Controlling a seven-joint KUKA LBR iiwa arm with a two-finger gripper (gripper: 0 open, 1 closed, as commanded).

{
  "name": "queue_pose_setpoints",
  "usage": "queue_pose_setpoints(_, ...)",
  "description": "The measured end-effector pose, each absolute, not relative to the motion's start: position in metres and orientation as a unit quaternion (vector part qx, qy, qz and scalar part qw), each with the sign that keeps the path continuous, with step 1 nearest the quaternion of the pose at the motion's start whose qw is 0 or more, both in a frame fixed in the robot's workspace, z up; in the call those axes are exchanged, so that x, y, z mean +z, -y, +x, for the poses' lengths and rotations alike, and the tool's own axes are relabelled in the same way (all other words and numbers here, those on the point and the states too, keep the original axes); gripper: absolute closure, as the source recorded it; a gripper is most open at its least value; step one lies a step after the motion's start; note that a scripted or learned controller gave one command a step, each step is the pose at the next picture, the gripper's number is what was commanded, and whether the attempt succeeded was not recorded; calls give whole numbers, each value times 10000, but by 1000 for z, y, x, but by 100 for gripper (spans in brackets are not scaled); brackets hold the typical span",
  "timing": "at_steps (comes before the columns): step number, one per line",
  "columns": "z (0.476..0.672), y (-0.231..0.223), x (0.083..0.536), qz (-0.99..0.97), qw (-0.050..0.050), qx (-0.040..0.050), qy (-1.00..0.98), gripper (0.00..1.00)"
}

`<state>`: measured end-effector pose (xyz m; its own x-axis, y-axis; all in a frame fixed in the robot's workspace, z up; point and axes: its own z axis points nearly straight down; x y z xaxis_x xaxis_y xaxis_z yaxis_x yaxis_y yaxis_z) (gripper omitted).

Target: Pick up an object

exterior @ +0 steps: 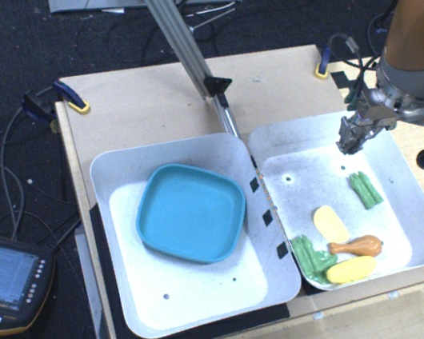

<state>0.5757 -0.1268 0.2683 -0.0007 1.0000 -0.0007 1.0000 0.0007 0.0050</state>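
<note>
**Gripper over right bin, nothing picked yet**

Gripper (pixel 351 140) hangs over the far part of the right bin (pixel 411 194); can't tell if it's open or closed from this angle, just a dark blob. Nothing visibly held.

Places below are all relative to the right bin. Candidate objects sit inside it: green piece (pixel 366 189) near its middle-right, closest to the gripper and apart from the rest. Pale yellow piece (pixel 330 224) nearer the near side. Drumstick (pixel 356 245) just past that, touching or almost touching a yellow piece (pixel 352 270) at the near rim. Another green item (pixel 310 256) lies along the bin's left wall, near corner, crowded against the yellow one.

Left of the bin: second bin (pixel 137 299) with a blue plate (pixel 191 212) in it. Further left, off the bench, a pendant (pixel 8 282) on the floor.

Doing the step well, my read: go for the lone green piece. It's isolated, so the fingers shouldn't snag neighbours. Line the fingers across its narrow width, centre over it, come straight down. The near-corner cluster looks risky: things packed together and against the wall, likely a bad grasp or a double pick.

Writing: none readable. Pendant screen is lit but too small to read. No brands or labels made out on the arm (pixel 413 40) or bins.
</note>
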Motion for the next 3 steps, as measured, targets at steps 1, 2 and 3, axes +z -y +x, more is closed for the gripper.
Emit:
queue_pose_setpoints(1,587,66,263,7053,-5,4,-7089,100)
queue_pose_setpoints(2,605,6,256,7051,-7,2,-7091,100)
queue_pose_setpoints(3,621,-47,238,7057,-9,-4,-7085,100)
